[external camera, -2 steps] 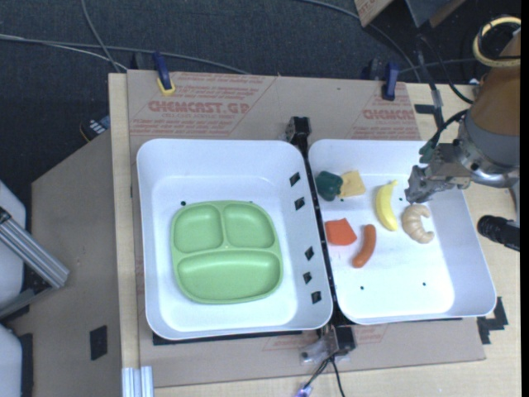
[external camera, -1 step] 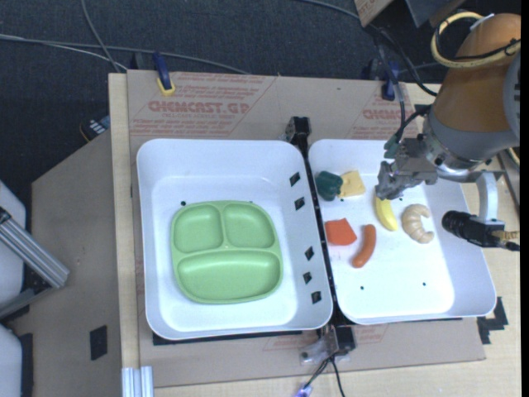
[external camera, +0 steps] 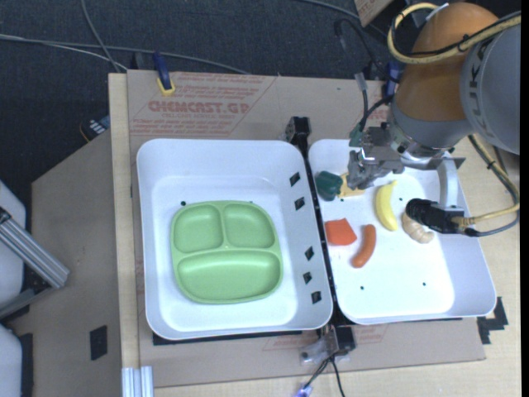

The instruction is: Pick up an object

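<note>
target: small yellow plastic banana (external camera: 386, 206) just beside my fingers (external camera: 361, 176) | light, stiff, slick; take it mid-curve | spread or pressed together: cannot tell

Robotics lab; cardboard-covered bench (external camera: 207, 106); loose cables (external camera: 99, 23); white bins (external camera: 153, 222).

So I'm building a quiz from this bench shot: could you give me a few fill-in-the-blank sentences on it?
1. The green divided plate lies in the ____ bin.
2. The yellow banana lies in the ____ bin.
3. The gripper hangs over the ____ bin.
4. The sausage lies beside an ____ block.

Missing words: left; right; right; orange
</note>
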